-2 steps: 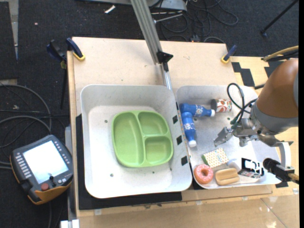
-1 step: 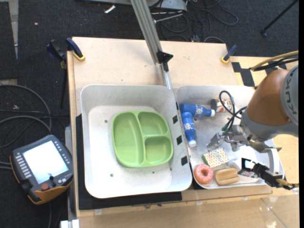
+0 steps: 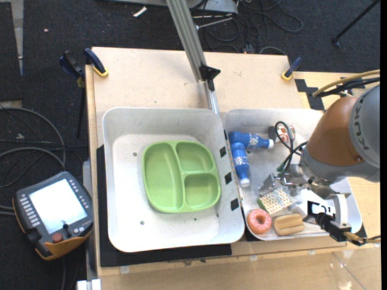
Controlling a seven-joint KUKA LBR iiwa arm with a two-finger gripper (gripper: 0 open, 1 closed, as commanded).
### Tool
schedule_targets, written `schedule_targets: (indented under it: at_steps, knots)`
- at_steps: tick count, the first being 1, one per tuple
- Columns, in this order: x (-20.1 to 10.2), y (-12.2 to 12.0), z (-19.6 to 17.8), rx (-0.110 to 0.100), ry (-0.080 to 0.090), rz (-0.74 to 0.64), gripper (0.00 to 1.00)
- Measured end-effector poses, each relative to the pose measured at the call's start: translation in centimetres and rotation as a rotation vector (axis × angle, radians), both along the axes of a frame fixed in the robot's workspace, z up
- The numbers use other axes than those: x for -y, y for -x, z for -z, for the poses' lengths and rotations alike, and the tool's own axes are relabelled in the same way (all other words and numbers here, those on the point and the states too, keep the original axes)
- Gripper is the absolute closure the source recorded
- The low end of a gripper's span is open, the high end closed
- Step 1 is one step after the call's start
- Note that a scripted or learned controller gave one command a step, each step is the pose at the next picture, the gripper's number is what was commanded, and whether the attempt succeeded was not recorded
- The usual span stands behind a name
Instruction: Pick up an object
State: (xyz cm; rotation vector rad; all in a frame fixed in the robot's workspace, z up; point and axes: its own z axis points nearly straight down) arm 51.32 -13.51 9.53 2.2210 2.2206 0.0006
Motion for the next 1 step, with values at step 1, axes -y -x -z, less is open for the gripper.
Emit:
schedule_targets:
  at_steps: [1]
  knots:
    - [-0.01,-0.07,-1.08,0.002,0.000,0.000,1.00]
